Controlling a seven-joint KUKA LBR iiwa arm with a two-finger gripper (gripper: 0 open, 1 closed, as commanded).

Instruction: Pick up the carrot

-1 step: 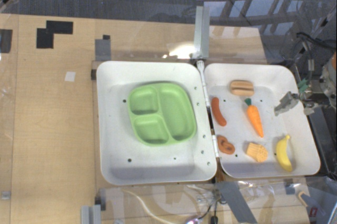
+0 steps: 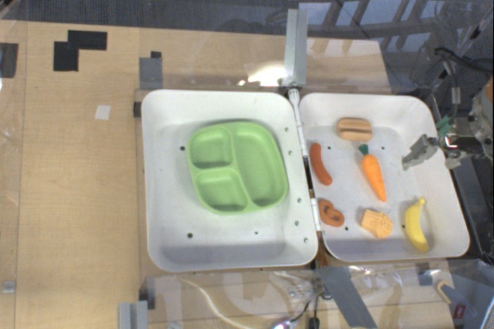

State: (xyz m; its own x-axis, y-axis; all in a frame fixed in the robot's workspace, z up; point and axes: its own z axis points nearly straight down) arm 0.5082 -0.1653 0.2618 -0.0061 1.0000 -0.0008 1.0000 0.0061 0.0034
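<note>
1. Claw first: my gripper [image 2: 421,150] sits over the right edge of the right bin [image 2: 401,105], and I cannot tell how it stands from this angle.
2. Carrot [image 2: 373,173] lies in that right bin, near its middle, green top pointing away from me, orange tip towards the near rim; it is left of the claw and apart from it.
3. Same bin, going round: a hot dog bun [image 2: 354,129] at the far side, a sausage [image 2: 320,164] along the left wall, a pretzel [image 2: 332,213] near the front-left, a yellow cracker-like piece [image 2: 377,223] beside it, and a banana [image 2: 416,225] at the front-right.
4. Left bin [image 2: 162,188] carries a green divided plate [image 2: 235,167] with three compartments, sitting roughly in its centre.
5. Writing: I can read no labels on anything.
6. Room: I see bare white floor between carrot and banana, and between carrot and the bin's right wall. The sausage lies well apart on the carrot's left.
</note>
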